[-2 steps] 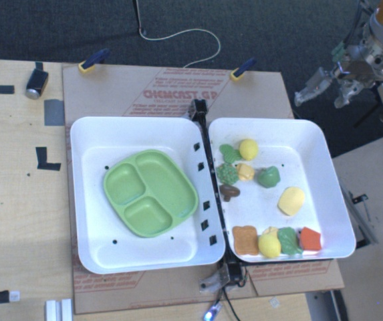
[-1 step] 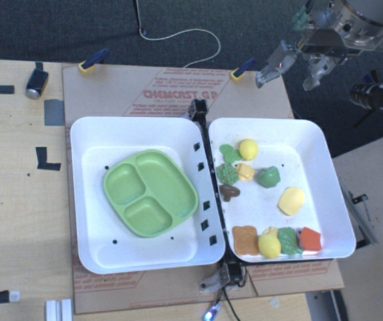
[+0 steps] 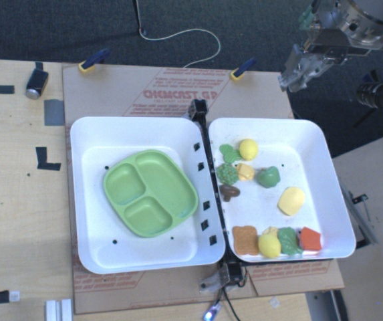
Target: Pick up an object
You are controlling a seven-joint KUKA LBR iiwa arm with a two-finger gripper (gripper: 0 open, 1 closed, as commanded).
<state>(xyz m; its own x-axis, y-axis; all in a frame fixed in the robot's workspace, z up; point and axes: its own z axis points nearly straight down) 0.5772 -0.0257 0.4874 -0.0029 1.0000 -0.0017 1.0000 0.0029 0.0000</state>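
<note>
The right bin [image 3: 325, 179] holds several toy foods. Among them are a yellow ball [image 3: 248, 148], a green broccoli piece [image 3: 227, 174], a dark green piece [image 3: 268, 176], a pale yellow lemon shape [image 3: 291, 200] and a brown piece [image 3: 229, 192]. Along its front wall lie an orange toast slice [image 3: 245, 240], a yellow piece [image 3: 269, 244], a green piece [image 3: 289, 241] and a red block [image 3: 310, 239]. My gripper [image 3: 299, 73] hangs high beyond the far right corner of that bin, well away from every toy and with nothing visibly in it.
The left bin [image 3: 84, 179] carries a green divided plate [image 3: 151, 192]. A black hinge strip [image 3: 206, 179] joins the two bins. Yellow-and-blue clamps [image 3: 94, 60] [image 3: 243, 67] pin the cardboard at the back, and a white cable [image 3: 178, 32] loops there.
</note>
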